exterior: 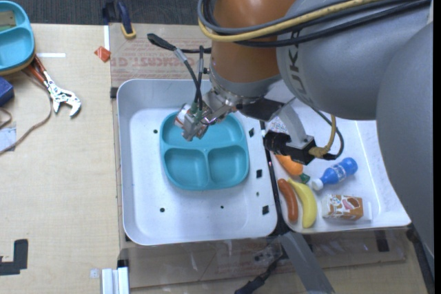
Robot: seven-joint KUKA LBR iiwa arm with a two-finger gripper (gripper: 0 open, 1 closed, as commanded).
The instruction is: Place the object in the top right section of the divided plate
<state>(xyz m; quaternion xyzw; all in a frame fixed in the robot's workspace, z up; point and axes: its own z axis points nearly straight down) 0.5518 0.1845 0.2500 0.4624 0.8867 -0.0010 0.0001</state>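
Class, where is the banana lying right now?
The banana lies in the right bin, near its front left corner, between the hot dog and the small carton.

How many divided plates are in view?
2: one divided plate in the left bin under the tool; another at the bench's far-left edge, cut off by the frame.

A single fixed camera looks down on the pale wooden bench (55,203) from above, at a slant, and stands fairly near. The two shallow white plastic bins (138,217) sit right of centre in its frame, their near edges low and the dark floor beyond the bench's far edge along the top. The bulky grey arm with its orange band (255,31) enters from the right and looms large, close under the lens.
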